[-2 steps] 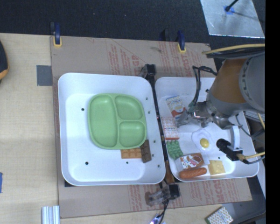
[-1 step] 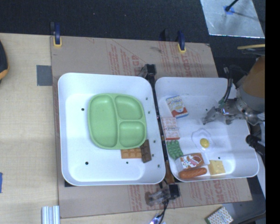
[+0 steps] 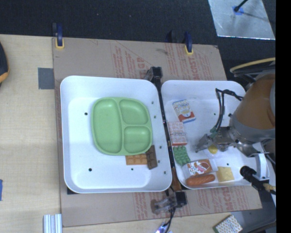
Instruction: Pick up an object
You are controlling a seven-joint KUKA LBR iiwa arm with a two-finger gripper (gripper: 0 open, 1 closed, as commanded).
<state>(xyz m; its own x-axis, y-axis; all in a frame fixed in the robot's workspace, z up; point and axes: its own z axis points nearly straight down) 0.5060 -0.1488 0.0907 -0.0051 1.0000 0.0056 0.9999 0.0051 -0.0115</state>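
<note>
Plainly, the gripper [image 3: 207,142] — finger state I cannot tell — hangs crowded just above the hot dog [image 3: 200,180], perhaps nudging neighbours instead of grasping.

I see two smooth white plastic bins [image 3: 72,178] on matt brown cardboard [image 3: 111,57] over a pale wood-look bench [image 3: 19,144]. The green divided plate [image 3: 121,125] looks like matt plastic; the arm [image 3: 254,110] is semi-gloss.

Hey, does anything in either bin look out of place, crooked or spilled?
Nothing spilled or damaged. The green plate lies flat in the left bin, slightly turned, with two small blocks lying loose by its lower edge. The packets in the right bin lie scattered at different angles.
</note>
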